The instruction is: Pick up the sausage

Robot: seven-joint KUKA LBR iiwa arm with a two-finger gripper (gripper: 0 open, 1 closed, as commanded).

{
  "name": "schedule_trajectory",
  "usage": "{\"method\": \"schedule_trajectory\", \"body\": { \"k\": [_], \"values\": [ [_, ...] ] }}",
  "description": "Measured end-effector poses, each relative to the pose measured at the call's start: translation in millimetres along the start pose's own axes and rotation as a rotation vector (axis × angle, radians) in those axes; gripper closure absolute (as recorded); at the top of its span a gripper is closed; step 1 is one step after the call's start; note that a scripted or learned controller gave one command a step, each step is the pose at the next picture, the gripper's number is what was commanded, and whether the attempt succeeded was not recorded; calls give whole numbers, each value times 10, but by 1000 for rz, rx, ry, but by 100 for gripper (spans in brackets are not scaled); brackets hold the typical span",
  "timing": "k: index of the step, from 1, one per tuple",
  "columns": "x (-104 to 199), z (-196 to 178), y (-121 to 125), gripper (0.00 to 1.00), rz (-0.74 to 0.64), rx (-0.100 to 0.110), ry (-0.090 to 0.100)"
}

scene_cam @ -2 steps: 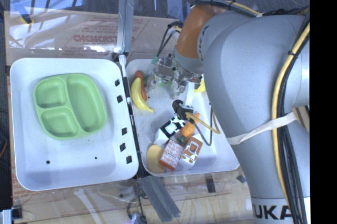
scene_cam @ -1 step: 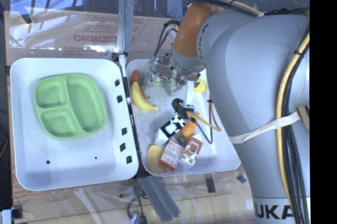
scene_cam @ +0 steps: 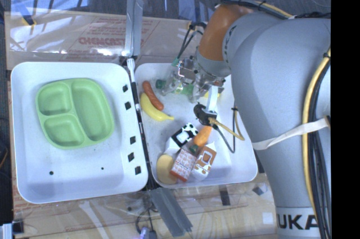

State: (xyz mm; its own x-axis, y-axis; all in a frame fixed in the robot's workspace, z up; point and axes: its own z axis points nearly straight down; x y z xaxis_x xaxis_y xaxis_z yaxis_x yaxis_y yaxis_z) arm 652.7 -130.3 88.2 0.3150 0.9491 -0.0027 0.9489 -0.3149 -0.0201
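Reddish-brown sausage (scene_cam: 152, 95) lies slanted in the right bin, touching a banana.

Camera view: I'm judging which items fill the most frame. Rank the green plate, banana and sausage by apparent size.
1. green plate, by far the largest.
2. banana.
3. sausage, slightly shorter than the banana; they lie side by side, so the comparison is fair.

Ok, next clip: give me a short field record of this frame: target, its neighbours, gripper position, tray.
target: sausage, lying in the right bin near its left wall
nearest neighbour: banana, beside the sausage
gripper: over the right bin's far end, right of the sausage, nothing visible between its fingers
other items: carrot and small carton toward the near end
left bin: holds a green divided plate
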Motion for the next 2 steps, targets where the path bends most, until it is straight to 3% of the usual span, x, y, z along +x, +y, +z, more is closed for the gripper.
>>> {"method": "schedule_trajectory", "body": {
  "k": [1,2],
  "values": [
    [-92,26,1,0,183,17,1],
    [301,13,-140,0,622,9,-10]
  ]
}}
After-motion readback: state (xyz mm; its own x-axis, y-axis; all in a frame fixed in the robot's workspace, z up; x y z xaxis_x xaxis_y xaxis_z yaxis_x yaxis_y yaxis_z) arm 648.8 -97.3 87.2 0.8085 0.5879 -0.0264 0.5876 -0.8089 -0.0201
